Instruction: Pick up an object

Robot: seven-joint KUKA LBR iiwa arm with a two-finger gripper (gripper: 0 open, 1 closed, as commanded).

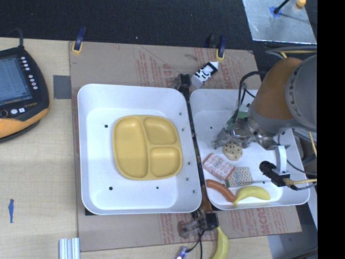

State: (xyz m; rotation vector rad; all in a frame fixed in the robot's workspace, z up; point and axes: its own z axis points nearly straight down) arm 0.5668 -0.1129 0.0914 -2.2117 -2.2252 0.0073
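Observation:
My gripper (230,138) hangs low over the middle of the right bin (210,104), with the grey arm and its orange band coming in from the right. Just below its tip lies a round speckled cookie (233,151), very close to it; whether they touch cannot be made out. Further toward the front lie a pink-and-white packet (218,166), a greenish patterned packet (240,176), a red-orange sausage (220,190) and a yellow banana (252,194).
The left bin (91,144) holds a yellow divided plate (146,147). A teach pendant (19,90) rests on the bench at far left. A black-and-white object (205,73) lies behind the bins, and another banana (220,243) lies in front of them.

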